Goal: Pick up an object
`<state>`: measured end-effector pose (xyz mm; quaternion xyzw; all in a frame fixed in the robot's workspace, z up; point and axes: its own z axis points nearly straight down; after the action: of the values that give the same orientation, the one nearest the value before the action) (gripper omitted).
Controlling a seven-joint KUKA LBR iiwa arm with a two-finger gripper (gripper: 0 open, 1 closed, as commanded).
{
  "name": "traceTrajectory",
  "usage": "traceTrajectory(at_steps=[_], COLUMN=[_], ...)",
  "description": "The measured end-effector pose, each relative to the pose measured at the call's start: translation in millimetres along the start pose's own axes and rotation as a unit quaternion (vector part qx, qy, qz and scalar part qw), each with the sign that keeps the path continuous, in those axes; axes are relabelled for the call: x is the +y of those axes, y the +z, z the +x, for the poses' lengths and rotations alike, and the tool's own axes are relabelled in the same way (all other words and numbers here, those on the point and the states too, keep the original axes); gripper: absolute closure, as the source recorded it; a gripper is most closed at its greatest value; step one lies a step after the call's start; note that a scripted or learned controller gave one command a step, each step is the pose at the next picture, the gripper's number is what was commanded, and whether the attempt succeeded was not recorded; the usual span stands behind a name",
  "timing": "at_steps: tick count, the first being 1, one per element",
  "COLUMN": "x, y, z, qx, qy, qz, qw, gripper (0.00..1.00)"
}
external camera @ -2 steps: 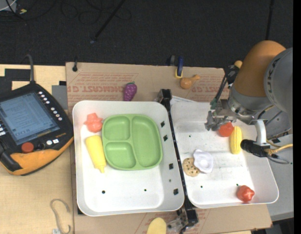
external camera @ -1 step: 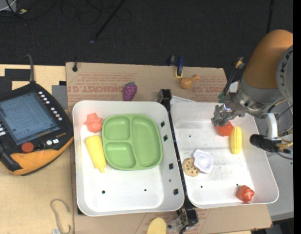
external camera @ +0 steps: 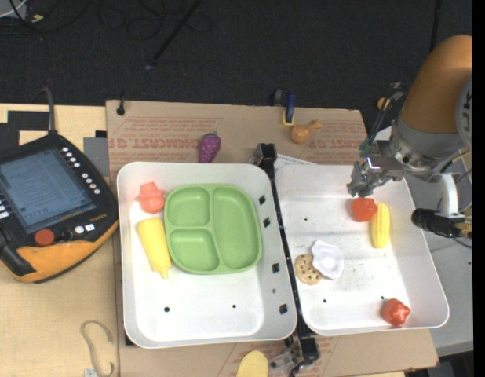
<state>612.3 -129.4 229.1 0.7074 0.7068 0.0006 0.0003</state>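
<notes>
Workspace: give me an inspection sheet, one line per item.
Surface: bench with two white bins, left bin and right bin, on cardboard.
Job's things: right bin holds a red piece below the gripper, corn, cookie, white piece, strawberry.
Clutter: left bin holds a green tray, yellow piece, pink piece; purple toy and orange toy on the cardboard; lemon-like piece at the front edge.
Grippers: gripper just above the red piece; fingers too dark to judge.
Cables: cables on the dark floor, top left.
Surroundings: pendant left of the bins.
</notes>
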Motion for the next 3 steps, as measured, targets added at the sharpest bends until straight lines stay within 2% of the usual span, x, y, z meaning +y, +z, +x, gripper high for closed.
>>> traceTrajectory(at_steps=[1,2,3], x=[-30,-41,-40], y=[12,-6,11], z=[45,49,52], qx=[0.001,0.0,0.0], qy=[-0.001,0.0,0.001], qz=[0.004,0.002,0.003], qw=[1.0,1.0,1.0], gripper=[1.0,1.0,1.0])
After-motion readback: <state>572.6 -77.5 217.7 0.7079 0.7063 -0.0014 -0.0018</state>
